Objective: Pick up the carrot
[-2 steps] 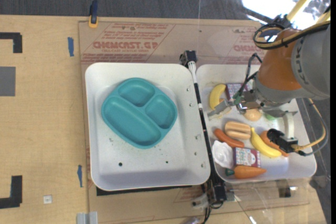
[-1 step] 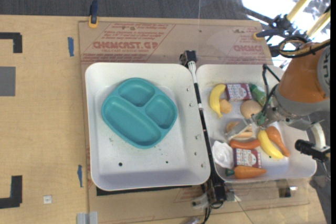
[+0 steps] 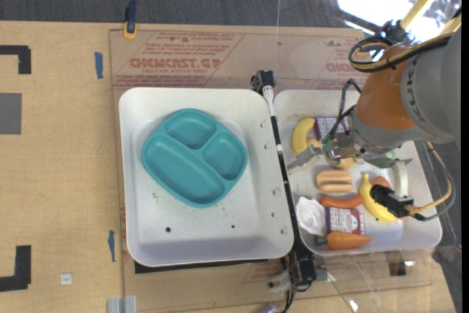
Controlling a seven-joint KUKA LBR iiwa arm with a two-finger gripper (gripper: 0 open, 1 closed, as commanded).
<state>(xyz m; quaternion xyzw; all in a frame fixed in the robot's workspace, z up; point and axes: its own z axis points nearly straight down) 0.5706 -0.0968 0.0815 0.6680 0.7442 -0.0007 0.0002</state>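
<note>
Your carrot (image 3: 347, 239) lies at the right bin's (image 3: 425, 231) near edge, partly under a red packet (image 3: 343, 219), gripper (image 3: 334, 152) over the hot dog (image 3: 334, 179), its grip you cannot tell.

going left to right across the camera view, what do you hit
blue tape → left bin → teal divided plate → banana → hot dog → second banana

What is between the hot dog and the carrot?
In the camera view, a red sausage and a red-and-white packet lie between the hot dog and the carrot.
</note>
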